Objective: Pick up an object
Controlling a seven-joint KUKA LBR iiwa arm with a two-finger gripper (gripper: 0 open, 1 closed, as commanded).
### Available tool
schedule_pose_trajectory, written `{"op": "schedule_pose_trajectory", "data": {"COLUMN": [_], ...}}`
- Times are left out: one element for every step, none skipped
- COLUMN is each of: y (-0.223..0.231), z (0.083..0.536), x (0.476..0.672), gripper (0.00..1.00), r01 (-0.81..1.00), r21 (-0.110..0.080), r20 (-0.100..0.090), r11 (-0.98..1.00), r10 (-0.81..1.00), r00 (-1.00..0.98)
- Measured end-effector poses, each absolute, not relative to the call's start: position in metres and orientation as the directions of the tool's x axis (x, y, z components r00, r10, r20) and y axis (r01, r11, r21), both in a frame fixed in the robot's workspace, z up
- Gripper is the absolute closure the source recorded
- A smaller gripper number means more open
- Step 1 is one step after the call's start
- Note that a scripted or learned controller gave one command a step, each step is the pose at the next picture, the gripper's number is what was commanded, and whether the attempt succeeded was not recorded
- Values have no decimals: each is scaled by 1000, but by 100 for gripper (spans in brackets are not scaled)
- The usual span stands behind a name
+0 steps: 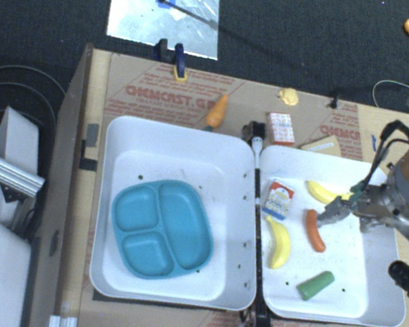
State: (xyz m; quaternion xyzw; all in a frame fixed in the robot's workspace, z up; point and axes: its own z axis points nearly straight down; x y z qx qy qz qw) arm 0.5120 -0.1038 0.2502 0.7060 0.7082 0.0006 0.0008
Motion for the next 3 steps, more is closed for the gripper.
{"op": "schedule_pose_trajectory", "data": {"y": [-130,-139,-139], "z": [175,80,95], "x": [592,582,584], "gripper": [0,0,100], "r01": [1000,1000,1000], "r21": [2,-3,4], "r20": [-2,1,-1], "r11": [4,0,2], "r10": [1000,1000,1000], "r00": [-4,0,-2]}}
